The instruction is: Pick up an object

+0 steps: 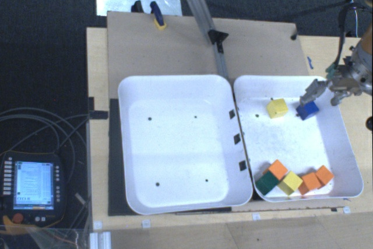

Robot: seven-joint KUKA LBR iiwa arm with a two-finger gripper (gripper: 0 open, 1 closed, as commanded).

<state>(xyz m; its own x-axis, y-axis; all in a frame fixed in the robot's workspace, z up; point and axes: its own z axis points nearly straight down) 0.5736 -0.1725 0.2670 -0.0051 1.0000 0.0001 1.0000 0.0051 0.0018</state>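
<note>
My gripper [322,100] hangs over the back right part of the right bin [291,81], its two grey fingers spread open with nothing between them. A blue block [307,109] lies on the bin floor right at the tip of the left finger [310,92], outside the gap. A yellow block [277,108] sits a little to the blue one's left. At the bin's front lies a cluster: an orange block [278,169], a green block [267,183], a yellow block [289,183] and two more orange blocks [317,178].
The left bin [175,81] stands beside the right one, joined by black clips [237,138]. A slanted grey pole [198,0] crosses the back of the bench. A teach pendant [32,186] and cables lie on the floor at left.
</note>
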